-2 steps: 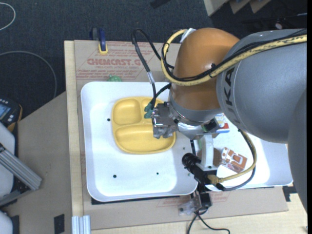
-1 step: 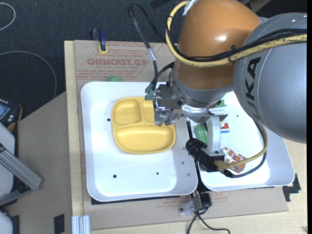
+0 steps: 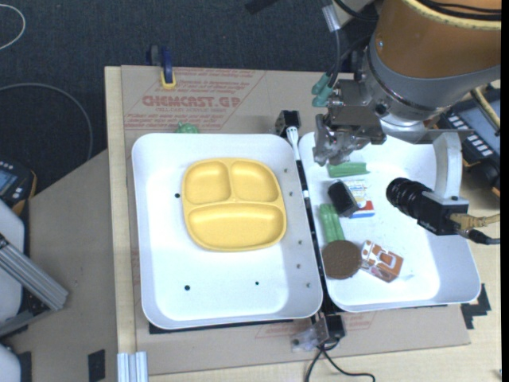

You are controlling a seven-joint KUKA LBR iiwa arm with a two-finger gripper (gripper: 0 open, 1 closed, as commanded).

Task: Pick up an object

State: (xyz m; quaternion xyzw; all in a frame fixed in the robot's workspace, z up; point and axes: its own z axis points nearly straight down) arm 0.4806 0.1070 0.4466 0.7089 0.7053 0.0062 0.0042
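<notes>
1. A green strip point(image 3: 347, 169) lies flat near the back of the right bin point(image 3: 433, 265), just under the gripper point(image 3: 328, 151).
2. The gripper hangs over the back left part of that bin, close to the rim shared with the left bin point(image 3: 159, 237). From this angle I cannot tell how wide it stands, and nothing is seen in its hold.
3. Just in front of the strip a black block point(image 3: 342, 198) rests tilted on the left part of a white card point(image 3: 362, 196) with red and blue print.
4. A green tube point(image 3: 330, 223) lies left of the block, along the bin's left wall, with its near end by a brown disc point(image 3: 342, 259).
5. The disc lies flat at the front left of the bin. An orange packet point(image 3: 382, 262) is just to its right and touches it or nearly does.
6. The left bin holds a yellow plate point(image 3: 235, 203) with three compartments, upright, towards the back of the bin.
7. Both bins sit on a brown board point(image 3: 199, 94) printed with red letters.
8. A blue and yellow clamp point(image 3: 166, 67) grips the board's back edge.
</notes>
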